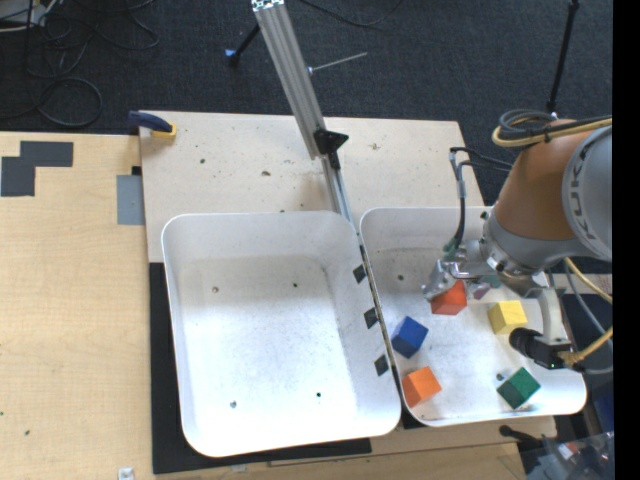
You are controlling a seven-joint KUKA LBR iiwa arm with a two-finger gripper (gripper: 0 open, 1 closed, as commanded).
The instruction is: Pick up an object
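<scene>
- The bench (pixel 250 163) is light wood with small dark specks, and it stands on a dark carpet floor (pixel 420 58) with black cables on it.
- A second wood table (pixel 70 298) with grey patches is at the left.
- A metal bar (pixel 295 73) goes at a slant from the top down to the place between the bins.
- There are two white bins: the left bin (pixel 260 328) and the right bin (pixel 400 253).
- There are five cubes, all in the right bin: one red (pixel 449 299), one yellow (pixel 507 316), one blue (pixel 409 336), one orange (pixel 421 384) and one green (pixel 518 388).
- There is one arm (pixel 545 203), over the right bin.
- The gripper (pixel 452 276) is low in the right bin, directly over the red cube and touching it at its top.
- The red cube seems to sit between the fingers, but I cannot tell how wide they are.
- The yellow cube is just beside the red one, to the right.
</scene>
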